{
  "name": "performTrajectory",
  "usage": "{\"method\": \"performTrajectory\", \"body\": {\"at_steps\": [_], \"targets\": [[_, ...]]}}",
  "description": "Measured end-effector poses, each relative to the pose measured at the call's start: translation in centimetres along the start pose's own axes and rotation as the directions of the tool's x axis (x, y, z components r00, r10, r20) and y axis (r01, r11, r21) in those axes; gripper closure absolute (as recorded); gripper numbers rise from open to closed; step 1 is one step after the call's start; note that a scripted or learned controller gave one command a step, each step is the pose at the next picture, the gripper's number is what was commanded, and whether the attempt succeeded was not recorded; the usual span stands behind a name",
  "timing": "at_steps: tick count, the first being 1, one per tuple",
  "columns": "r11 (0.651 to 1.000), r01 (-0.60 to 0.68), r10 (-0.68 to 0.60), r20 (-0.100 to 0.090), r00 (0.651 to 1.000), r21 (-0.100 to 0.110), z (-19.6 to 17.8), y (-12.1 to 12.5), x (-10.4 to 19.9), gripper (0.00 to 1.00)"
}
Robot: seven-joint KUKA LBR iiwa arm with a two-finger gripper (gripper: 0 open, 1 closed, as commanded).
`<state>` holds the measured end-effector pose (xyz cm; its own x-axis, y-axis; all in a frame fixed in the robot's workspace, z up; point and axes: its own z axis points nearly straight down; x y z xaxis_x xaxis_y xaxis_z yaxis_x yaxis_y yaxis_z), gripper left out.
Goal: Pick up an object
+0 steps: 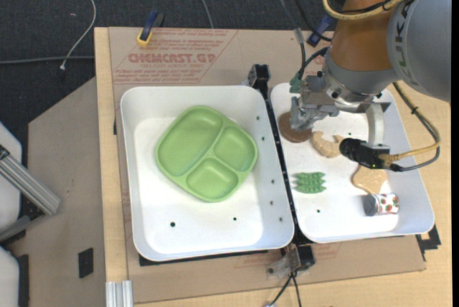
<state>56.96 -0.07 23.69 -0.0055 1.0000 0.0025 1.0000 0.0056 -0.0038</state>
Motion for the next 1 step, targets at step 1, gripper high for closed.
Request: {"method": "performTrajectory", "body": {"at_steps": [1], "targets": [[1.0, -0.002, 0.002, 0.002, 1.0, -0.002, 0.88, 0.62, 4.59, 1.0]]}}
